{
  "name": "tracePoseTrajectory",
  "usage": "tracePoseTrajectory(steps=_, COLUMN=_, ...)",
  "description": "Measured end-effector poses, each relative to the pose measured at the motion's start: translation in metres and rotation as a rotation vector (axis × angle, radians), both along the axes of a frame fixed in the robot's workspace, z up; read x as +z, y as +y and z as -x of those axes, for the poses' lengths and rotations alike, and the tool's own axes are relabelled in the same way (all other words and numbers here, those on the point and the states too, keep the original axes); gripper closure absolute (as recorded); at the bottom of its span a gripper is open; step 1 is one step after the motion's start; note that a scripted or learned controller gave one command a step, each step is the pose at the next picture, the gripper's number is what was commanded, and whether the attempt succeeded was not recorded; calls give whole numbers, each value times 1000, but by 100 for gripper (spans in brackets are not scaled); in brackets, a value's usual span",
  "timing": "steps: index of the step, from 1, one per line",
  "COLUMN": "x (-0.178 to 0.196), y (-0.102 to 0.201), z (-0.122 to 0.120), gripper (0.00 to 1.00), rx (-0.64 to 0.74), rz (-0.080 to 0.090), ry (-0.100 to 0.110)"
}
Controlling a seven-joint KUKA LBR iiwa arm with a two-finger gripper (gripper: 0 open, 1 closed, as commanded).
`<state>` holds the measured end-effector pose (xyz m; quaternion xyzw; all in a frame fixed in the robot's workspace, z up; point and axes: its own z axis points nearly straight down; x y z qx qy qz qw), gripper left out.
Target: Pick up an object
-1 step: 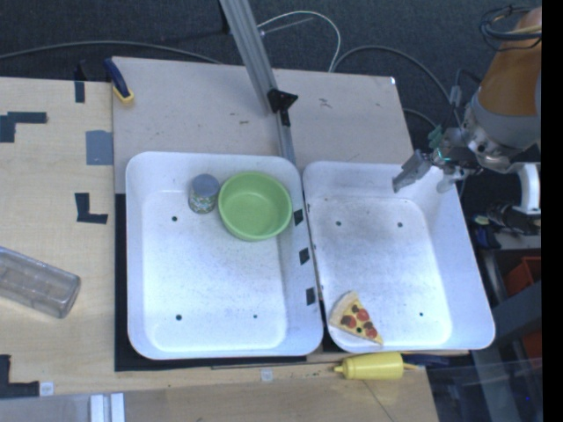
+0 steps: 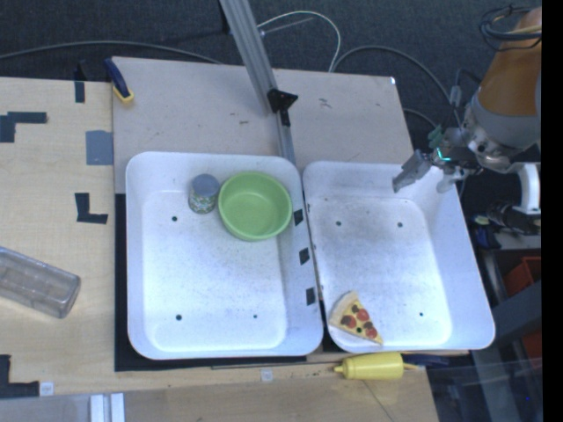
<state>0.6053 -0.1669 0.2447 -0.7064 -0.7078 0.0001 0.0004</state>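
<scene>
A green bowl (image 2: 255, 205) sits at the back of the left bin (image 2: 149, 323), with a small grey can (image 2: 203, 193) touching its left side. A toy pizza slice (image 2: 354, 316) lies at the front left of the right bin (image 2: 457, 262). A yellow mustard bottle (image 2: 371, 367) lies on the bench just in front of that bin. My gripper (image 2: 428, 174) hangs over the right bin's back right corner, far from every object. Its fingers stand apart with nothing between them.
A slanted metal pole (image 2: 255, 51) runs from the top down to the gap between the bins. A clear plastic container (image 2: 35, 281) lies at the far left. Cables (image 2: 352, 55) loop behind the right bin.
</scene>
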Motion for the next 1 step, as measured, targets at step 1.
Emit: tracePoseTrajectory(steps=1, x=-45, y=-2, z=-3, gripper=0, rx=0, rz=1, ry=5)
